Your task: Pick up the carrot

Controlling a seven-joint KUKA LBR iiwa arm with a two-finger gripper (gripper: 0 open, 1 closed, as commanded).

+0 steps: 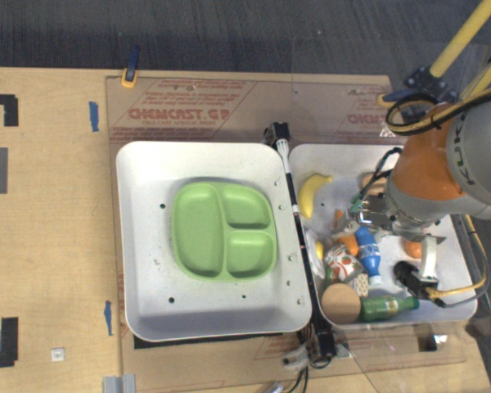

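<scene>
My gripper (pixel 365 211) hangs low over the middle of the right bin (pixel 462 262), below the grey wrist with the orange band. A small orange piece that looks like the carrot (pixel 339 218) lies just left of the gripper, mostly hidden among other items. Another orange thing (pixel 414 248) peeks out from under the wrist on the right; I cannot tell what it is. Nothing is visibly held by the gripper.
The right bin also holds a banana (pixel 309 193), a blue and white item (pixel 368 254), a red and white item (pixel 340 262), a tan round thing (pixel 340 301) and a green bottle (pixel 389 305). A green divided plate (pixel 225 229) sits in the left bin (pixel 147 219).
</scene>
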